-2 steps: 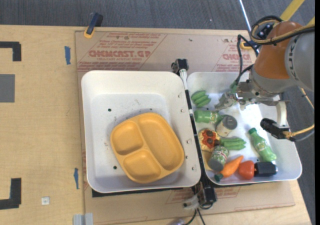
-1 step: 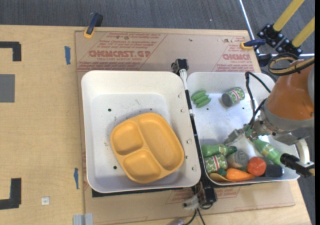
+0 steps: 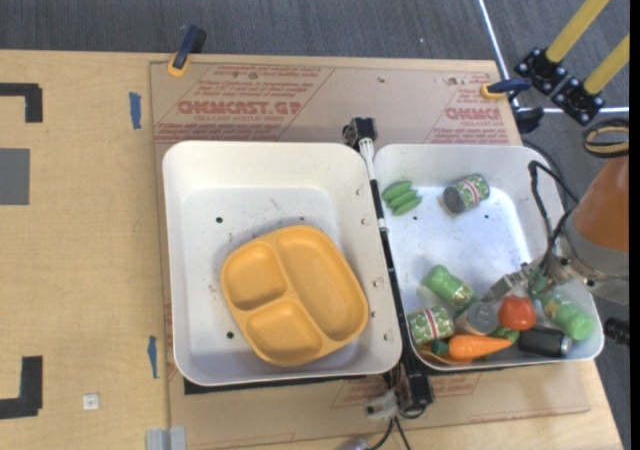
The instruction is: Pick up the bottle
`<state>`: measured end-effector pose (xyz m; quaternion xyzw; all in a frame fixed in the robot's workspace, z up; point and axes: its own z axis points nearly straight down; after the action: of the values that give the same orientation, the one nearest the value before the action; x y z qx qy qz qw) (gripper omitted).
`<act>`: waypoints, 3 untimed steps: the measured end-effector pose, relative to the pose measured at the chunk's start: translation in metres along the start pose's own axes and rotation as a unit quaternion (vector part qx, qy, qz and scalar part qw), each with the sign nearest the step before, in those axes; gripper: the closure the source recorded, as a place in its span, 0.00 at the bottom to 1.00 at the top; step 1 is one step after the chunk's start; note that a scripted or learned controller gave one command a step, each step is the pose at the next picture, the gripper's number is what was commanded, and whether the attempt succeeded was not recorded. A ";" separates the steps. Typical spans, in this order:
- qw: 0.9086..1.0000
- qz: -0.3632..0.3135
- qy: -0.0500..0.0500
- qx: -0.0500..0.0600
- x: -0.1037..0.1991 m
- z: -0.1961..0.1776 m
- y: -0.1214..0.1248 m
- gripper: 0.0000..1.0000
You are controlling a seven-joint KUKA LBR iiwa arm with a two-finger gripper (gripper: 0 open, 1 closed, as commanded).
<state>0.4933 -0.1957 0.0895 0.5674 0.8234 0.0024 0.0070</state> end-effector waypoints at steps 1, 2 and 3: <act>1.000 0.001 -0.006 -0.003 -0.003 -0.011 0.001 1.00; 1.000 0.006 0.004 0.005 0.031 -0.047 0.047 1.00; 0.993 -0.119 0.003 0.004 -0.007 -0.109 0.004 1.00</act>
<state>0.4977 -0.2008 0.1987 0.4651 0.8853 0.0001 0.0027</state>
